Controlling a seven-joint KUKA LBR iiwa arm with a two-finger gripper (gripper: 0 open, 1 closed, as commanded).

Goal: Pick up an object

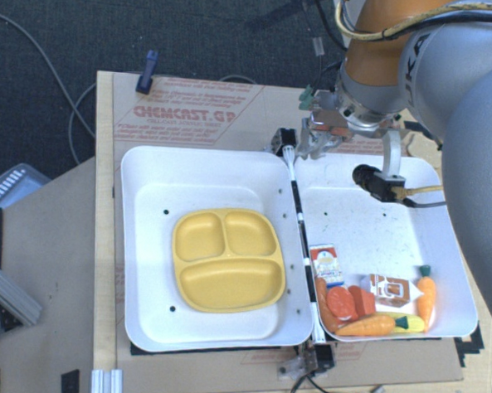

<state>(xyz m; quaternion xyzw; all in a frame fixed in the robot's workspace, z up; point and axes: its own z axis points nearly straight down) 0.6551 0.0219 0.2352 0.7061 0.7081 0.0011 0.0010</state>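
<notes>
My gripper [310, 143] hangs over the far left corner of the right bin [377, 233], close to the divider between the two bins. Nothing shows in it. Several toy foods lie in the right bin's near corner: a small white carton [327, 264], a red piece [344, 302], a long carrot [368, 326], a second carton [390, 292] and an upright orange carrot [425, 298]. They are well apart from the gripper, toward the front.
A yellow divided plate [225, 259] lies in the middle of the left bin [144, 227]. A black wrist attachment [378, 182] with a cable sticks out over the right bin's far side. A blue clip [146, 71] rests on the board behind the bins.
</notes>
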